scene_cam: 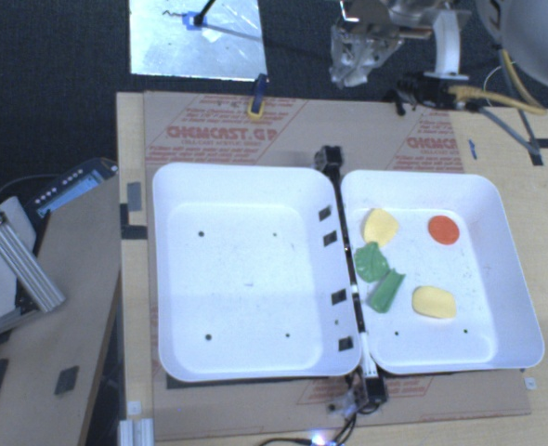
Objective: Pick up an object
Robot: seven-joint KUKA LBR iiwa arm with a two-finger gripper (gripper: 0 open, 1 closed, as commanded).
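Two shallow white plastic bins are set side by side on the table, joined along a black clipped divider (345, 268), which serves as the landmark here. All loose items are gathered in the right-hand bin (497, 249), apparently so that picks are drawn from one side; the left-hand bin (176, 249) lies on the divider's other side. Four items are counted: one leafy green plastic piece (376, 275) just beside the divider, one pale yellow rounded piece (379, 225) near it, one yellow lump (434, 302) and one orange disc (444, 229) farther right. The gripper (352, 57) is held well above and beyond the divider's far end, over no item; whether its fingers are spread or pressed together cannot be told. No pick is judged begun.
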